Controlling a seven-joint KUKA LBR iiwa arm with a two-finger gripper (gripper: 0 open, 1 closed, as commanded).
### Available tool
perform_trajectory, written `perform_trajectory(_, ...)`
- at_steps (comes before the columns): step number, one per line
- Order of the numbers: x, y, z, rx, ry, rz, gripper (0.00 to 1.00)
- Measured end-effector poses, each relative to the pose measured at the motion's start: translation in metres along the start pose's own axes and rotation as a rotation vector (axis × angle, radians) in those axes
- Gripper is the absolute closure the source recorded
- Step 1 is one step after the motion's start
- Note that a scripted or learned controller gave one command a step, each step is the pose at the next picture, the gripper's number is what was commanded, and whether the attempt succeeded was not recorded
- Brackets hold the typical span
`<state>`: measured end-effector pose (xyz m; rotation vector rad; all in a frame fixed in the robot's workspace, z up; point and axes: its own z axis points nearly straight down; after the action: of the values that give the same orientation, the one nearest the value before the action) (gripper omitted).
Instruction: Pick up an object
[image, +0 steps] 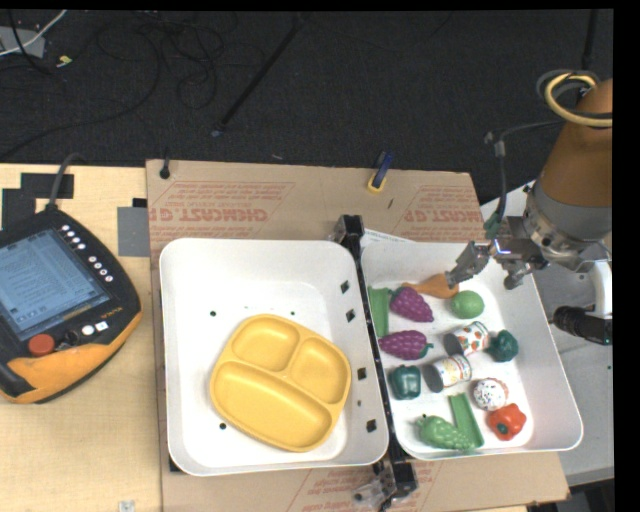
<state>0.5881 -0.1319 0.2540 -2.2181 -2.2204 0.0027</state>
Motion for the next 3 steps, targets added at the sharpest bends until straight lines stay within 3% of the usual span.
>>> perform_trajectory(1,0.085,-0.036,0.01,0.004,0.003,-0.006,0.0)
perform_trajectory(2,0.079,-0.035,-0.001,0.003,0.0,0.002,1.0)
perform_trajectory(3,0.077,-0.105,-0.117,-0.012,0.0,0.001,1.0)
